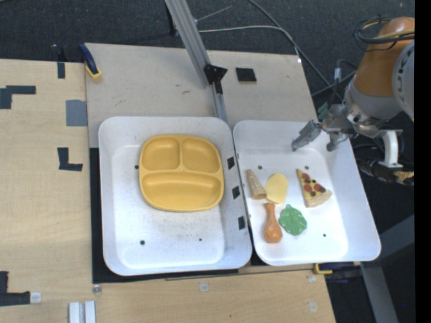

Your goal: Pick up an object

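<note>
Pizza slice (313, 188) tip toward bin's far edge, crust near; gripper (319, 138) spread wide, holding nothing.

Both bins, left (114, 200) and right (350, 214), look like smooth white plastic with a soft sheen. The yellow divided plate (181, 172) is matt plastic. The bench (34, 200) shows pale wood grain. The slanted rail (188, 29) at the far side looks like brushed metal.
</note>
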Robot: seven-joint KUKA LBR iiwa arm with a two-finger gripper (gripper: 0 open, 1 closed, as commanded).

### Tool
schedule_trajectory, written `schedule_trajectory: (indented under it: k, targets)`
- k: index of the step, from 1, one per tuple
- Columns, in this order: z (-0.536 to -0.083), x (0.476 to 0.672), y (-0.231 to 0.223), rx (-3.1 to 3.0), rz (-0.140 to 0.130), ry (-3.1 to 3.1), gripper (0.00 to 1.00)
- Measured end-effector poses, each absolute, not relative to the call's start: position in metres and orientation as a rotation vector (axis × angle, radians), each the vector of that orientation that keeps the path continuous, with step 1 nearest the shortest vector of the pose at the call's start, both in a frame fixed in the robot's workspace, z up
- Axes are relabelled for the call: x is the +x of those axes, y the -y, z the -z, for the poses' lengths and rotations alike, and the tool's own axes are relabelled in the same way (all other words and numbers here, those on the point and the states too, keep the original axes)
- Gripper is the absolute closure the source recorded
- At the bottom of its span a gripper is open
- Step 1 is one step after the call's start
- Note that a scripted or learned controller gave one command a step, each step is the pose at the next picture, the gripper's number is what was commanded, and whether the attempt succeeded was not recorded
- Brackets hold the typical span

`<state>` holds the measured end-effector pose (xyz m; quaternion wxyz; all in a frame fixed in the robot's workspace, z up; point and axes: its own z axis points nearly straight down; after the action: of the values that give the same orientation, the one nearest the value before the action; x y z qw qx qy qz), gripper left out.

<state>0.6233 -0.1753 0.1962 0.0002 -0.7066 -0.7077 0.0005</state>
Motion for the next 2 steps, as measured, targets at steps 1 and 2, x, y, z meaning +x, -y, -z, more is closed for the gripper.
schedule_trajectory:
  k: [1, 2]
  targets:
    - [-0.151, 0.626, 0.171, -2.217, -0.006, 2.222, 0.00]
    - [-0.107, 0.620, 0.170, -2.217, -0.007, 2.220, 0.00]
